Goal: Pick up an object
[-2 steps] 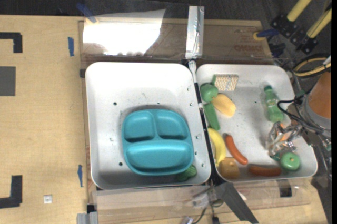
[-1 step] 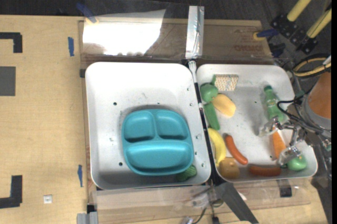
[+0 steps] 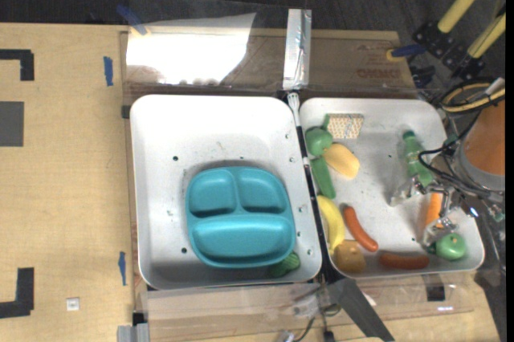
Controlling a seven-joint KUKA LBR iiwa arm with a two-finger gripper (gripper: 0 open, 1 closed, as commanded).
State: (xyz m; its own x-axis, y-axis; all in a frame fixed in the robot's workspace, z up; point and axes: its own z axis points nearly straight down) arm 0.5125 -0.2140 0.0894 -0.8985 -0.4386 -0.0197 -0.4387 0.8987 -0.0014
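**Pincer low at the right bin's right wall, carrot right at its tips**

We see the pincer down inside the right bin, close to that bin's right wall, with the arm's orange band just above it at the frame's right side. The metal parts there are tangled with cables, and we cannot tell whether the pincer's tips are apart or together, nor whether anything sits between them.

The nearest candidate for the pick is the small orange carrot. It lies just at the pincer, touching or nearly so, its long axis running roughly from the bin's far side toward its near side. Directly toward the near right corner from it rests a green round fruit, and along the right wall, farther back, a green bottle-shaped piece.

Everything else lies leftward, well apart from the pincer: the red sausage by the near wall, the hot dog, the banana, and the yellow and green pieces near the bin's left wall. The teal plate sits in the left bin.

We judge the coming move turns on the carrot: a close across its narrow width, left to right, then a straight lift, suits its lie. The crowding fruit at the corner could get nudged.
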